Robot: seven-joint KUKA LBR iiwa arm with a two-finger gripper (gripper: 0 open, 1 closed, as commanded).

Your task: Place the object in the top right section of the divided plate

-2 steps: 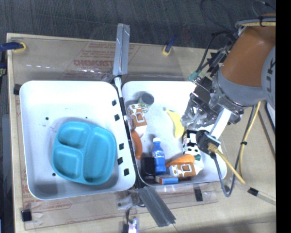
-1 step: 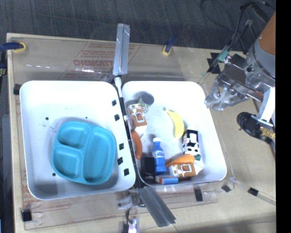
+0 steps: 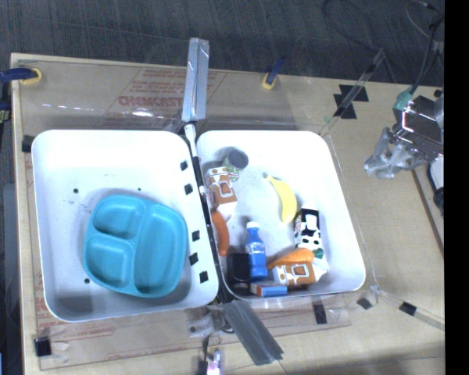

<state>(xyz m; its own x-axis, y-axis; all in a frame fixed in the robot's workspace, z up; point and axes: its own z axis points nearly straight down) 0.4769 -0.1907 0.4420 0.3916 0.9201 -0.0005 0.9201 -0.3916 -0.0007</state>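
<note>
Wooden bench (image 3: 391, 233), two white bins (image 3: 55, 209), gripper (image 3: 387, 158) parked right of them, jaws' state unclear.

Two white bins (image 3: 43, 170); one divided plate (image 3: 134, 244)

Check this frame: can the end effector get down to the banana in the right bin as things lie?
Probably yes. The banana lies uncovered on top, with bare bin floor beside it, and the end effector sits outside the right bin.

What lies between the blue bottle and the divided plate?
In the camera view, between blue bottle and divided plate: the bins' adjoining walls and an orange item.
</note>
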